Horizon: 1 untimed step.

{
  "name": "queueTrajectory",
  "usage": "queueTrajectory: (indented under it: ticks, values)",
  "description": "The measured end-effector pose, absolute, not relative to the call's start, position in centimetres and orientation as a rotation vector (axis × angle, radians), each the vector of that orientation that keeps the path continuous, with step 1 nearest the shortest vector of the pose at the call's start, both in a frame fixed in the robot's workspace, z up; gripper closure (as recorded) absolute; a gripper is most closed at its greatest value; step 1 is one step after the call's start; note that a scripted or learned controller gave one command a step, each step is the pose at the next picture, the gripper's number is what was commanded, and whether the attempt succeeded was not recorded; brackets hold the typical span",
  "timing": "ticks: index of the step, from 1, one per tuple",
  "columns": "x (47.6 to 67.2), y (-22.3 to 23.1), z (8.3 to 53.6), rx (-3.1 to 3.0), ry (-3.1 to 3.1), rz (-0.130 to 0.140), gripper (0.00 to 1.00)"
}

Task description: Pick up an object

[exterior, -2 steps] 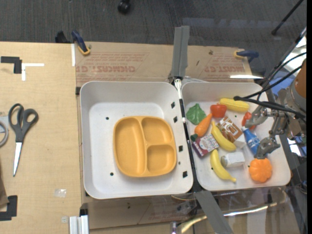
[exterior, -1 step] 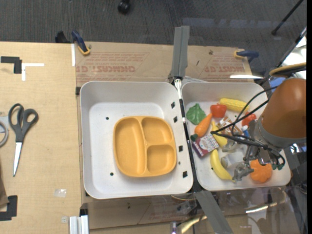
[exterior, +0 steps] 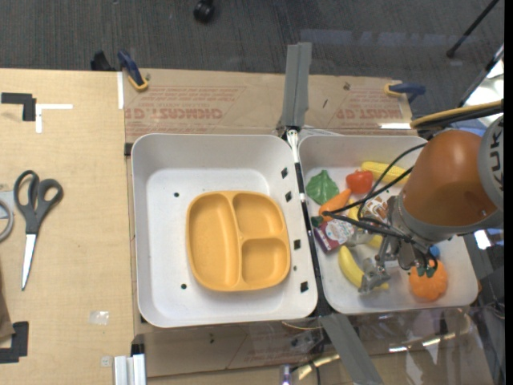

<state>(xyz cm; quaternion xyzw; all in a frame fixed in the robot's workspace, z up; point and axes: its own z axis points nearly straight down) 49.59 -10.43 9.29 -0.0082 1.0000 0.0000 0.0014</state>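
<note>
**Inspector:** Report the step in hand.

**Arm:** I judge it the approach, close to the grasp. My end effector (exterior: 375, 279) sits low in the right bin (exterior: 337, 299), near its front wall, among the toy food. Nothing is lifted yet.

**Inspector:** State of the end effector?

**Arm:** I cannot tell. The metal tip is small and partly masked by my own wrist, and I see no item clearly caught in it. I claim no hold.

**Inspector:** Where is the thing to be picked?

**Arm:** Any item serves. The nearest is the yellow banana (exterior: 349, 266), just beside the tip on its left and possibly touching it. The orange fruit (exterior: 427, 283) lies just to the tip's right, by the front corner. Further back are a green leafy piece (exterior: 322, 188), a red pepper (exterior: 359, 181), a carrot (exterior: 335, 201) and a small foil packet (exterior: 330, 233).

**Inspector:** The other bin?

**Arm:** The left bin (exterior: 152, 215) carries a yellow divided plate (exterior: 237, 240), well apart from my work. Scissors (exterior: 32, 215) lie on the tabletop (exterior: 64, 295) beyond.

**Inspector:** Pose?

**Arm:** I reach in from the right, orange band (exterior: 449, 184) over the bin's right half, wrist pitched down and toward the front.

**Inspector:** Next move?

**Arm:** Centre over the banana, close firmly, lift straight up. The crowding risks a pinch on two items or a slip.
</note>
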Motion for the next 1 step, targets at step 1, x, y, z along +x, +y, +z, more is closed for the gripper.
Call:
queueTrajectory:
  ticks: [1]
  values:
    - [58.63, -9.53, 9.39, 0.253, 3.125, -0.001, 0.0]
